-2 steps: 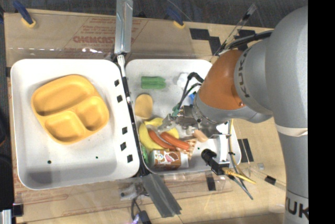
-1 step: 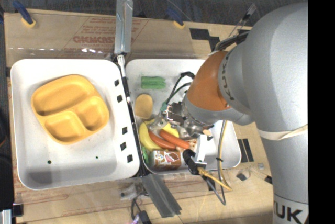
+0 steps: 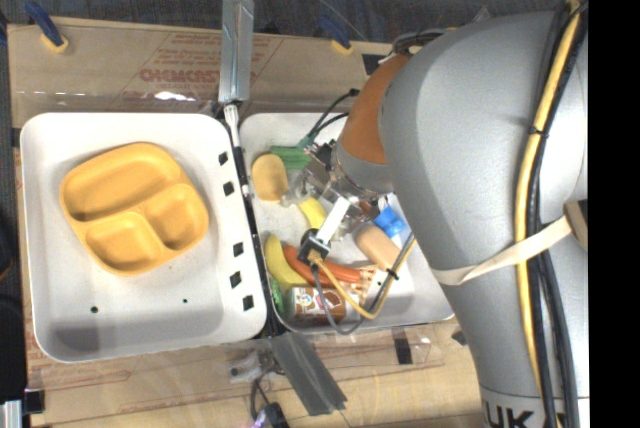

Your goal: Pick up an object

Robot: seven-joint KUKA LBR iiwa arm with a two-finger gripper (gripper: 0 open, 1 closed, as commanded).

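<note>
The gripper [image 3: 320,178] hangs low over the right bin [image 3: 262,130], among its jumble: a round yellow fruit [image 3: 268,176], a banana [image 3: 275,257], a carrot [image 3: 343,271] and a brown bottle [image 3: 315,301]. Its grip is hidden — I cannot tell whether it holds anything. A yellow tray [image 3: 130,206] lies in the left bin [image 3: 60,336].

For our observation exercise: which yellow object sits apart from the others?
The yellow plastic divided tray, alone in the left white bin; others crowd the right bin.

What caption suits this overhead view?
Grey arm reaches into the cluttered right bin; a yellow divided tray lies in the left bin.
</note>
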